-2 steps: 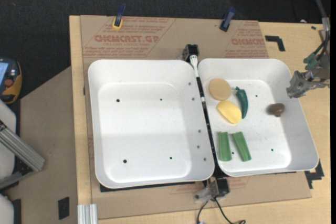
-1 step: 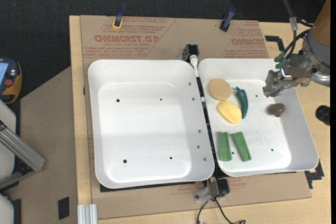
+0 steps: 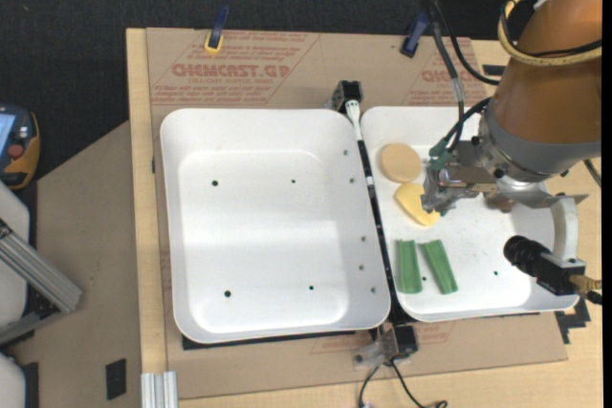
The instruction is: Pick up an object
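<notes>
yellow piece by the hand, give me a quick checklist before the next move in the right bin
1. Hand over the yellow piece: ok, it sits right at the piece's upper right edge.
2. Piece held between the fingers: cannot tell, the wrist hides the contact.
3. Finger opening: cannot tell.
4. Neighbours apart from the target: ok for the two green sticks below; not ok for the tan disc, which lies close above the piece.
5. Room from the bin wall: ok, the piece lies clear of the right bin divider edge.
6. Left bin free for a drop: ok.
</notes>
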